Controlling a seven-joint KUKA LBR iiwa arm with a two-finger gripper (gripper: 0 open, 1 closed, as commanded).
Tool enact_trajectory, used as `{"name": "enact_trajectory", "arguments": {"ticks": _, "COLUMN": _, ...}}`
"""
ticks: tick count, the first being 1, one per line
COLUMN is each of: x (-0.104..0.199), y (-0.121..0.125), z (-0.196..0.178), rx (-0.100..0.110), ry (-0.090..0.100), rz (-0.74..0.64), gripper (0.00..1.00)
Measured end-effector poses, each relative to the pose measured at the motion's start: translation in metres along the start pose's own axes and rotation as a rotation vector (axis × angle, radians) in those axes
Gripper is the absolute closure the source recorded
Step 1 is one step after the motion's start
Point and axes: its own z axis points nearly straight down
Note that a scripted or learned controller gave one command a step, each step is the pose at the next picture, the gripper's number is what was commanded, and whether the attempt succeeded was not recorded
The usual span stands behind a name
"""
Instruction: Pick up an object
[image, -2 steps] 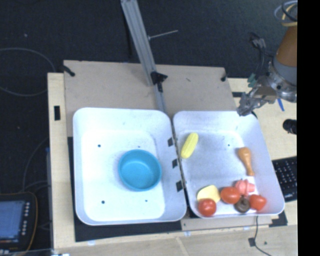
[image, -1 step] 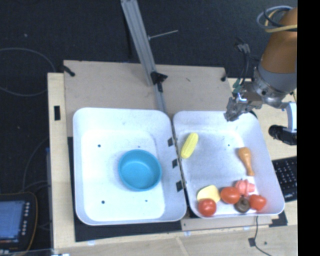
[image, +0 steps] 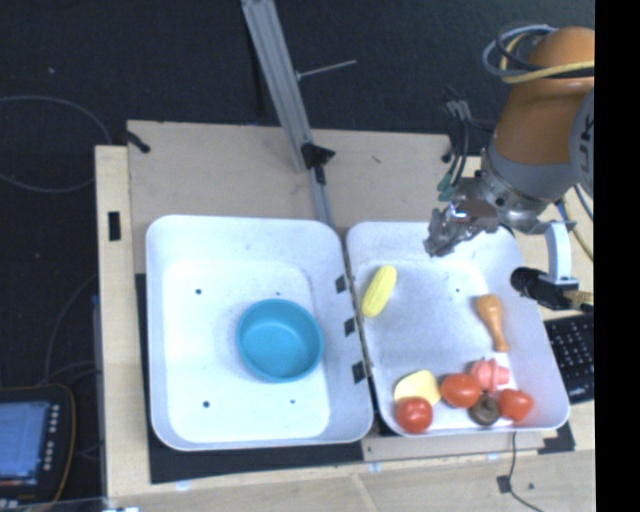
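Note:
My gripper hangs over the far edge of the right bin, with nothing seen between its fingers. A yellow corn cob lies at the bin's left side, below and left of the gripper. An orange carrot-like piece rests toward the right wall. Along the near edge sit a yellow piece, a red tomato, a second red tomato, a pink item, a brown item and a small red item.
The left bin holds a blue bowl. A grey metal rail slants across the bench behind the bins. A tablet lies at the lower left, off the bench.

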Motion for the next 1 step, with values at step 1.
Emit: {"name": "enact_trajectory", "arguments": {"ticks": 1, "x": 0.0484, "y": -0.0180, "z": 0.0228, "rx": 0.003, "ry": 0.000, "rz": 0.000, "gripper": 1.00}}
